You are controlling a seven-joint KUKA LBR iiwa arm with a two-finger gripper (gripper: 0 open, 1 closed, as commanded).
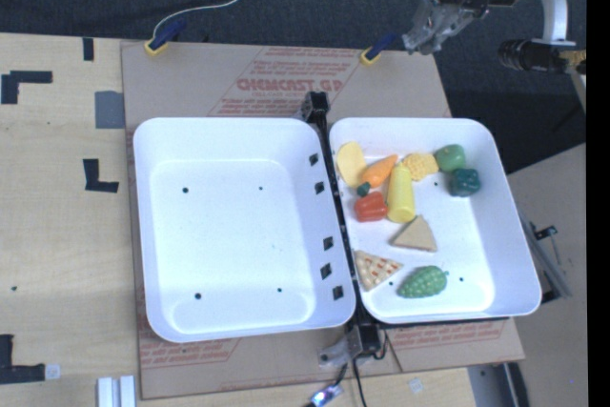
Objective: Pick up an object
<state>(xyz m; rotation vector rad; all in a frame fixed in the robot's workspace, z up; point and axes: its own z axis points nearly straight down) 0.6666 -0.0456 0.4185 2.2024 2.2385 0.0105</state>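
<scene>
The right bin (505, 234) holds several toy foods: a yellow piece (349, 162), an orange carrot (378, 172), a red pepper (371, 205), a yellow bottle-like piece (401, 192), a corn cob (420, 166), two green pieces (450, 156) (464, 181), a tan wedge (416, 234), a waffle-like slice (375, 268) and a green bumpy fruit (422, 281). My gripper (426, 31) hangs high beyond the far edge of the right bin, well above and apart from the food. Nothing shows between its fingers.
The left bin (229, 229) sits beside the right one, joined by a black clip strip (326, 205). Both rest on a cardboard sheet (276, 81). A cable with a yellow clamp (164, 35) lies at the back left.
</scene>
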